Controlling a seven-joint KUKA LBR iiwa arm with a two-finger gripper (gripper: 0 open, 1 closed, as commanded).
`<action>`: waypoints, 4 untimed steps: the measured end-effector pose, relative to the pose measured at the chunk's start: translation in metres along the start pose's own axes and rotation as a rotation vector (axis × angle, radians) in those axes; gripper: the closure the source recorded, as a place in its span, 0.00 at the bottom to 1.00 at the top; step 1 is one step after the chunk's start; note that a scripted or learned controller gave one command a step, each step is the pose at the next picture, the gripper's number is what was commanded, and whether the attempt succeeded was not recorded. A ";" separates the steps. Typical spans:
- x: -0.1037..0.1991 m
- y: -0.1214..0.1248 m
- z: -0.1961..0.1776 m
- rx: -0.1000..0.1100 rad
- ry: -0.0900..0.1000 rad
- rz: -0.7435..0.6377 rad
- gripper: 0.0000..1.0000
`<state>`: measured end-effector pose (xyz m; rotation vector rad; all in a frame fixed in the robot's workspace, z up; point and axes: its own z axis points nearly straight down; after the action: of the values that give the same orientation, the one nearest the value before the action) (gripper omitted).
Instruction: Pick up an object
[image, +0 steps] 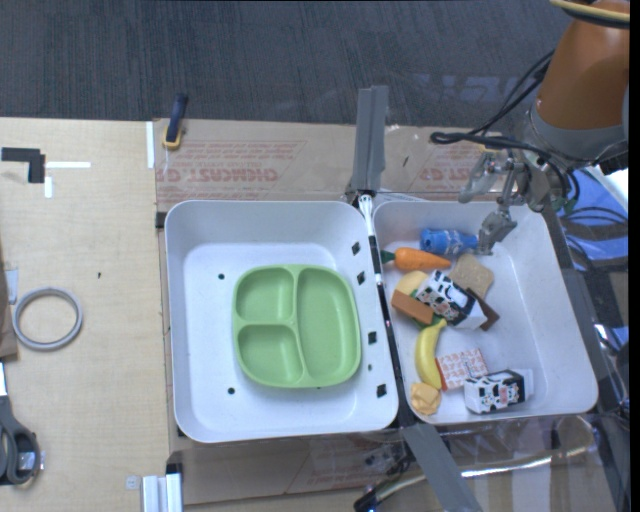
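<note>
1. Gripper (497, 228), two-finger metal, is hanging over the right white plastic bin (560, 330), far end; jaws apart w/ nothing between.
2. Blue plastic toy (446, 241) is lying just beside it, w/ an orange plastic carrot (421, 259) next to that.

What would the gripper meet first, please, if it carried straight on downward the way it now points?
Probably the blue object at the back of the right bin: the gripper hangs just beside it. Depth is unclear, so it may reach bare bin floor instead.

Red print runs mirrored across the cardboard (255, 165) behind the bins, too blurred to read.
</note>
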<state>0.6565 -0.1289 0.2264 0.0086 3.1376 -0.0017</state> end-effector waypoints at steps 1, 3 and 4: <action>0.015 -0.030 0.053 0.000 0.000 0.191 0.00; 0.012 -0.031 0.136 0.008 0.024 0.885 0.00; 0.008 -0.031 0.125 0.006 0.004 0.881 1.00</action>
<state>0.6488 -0.1602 0.1017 1.3476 2.8381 -0.0082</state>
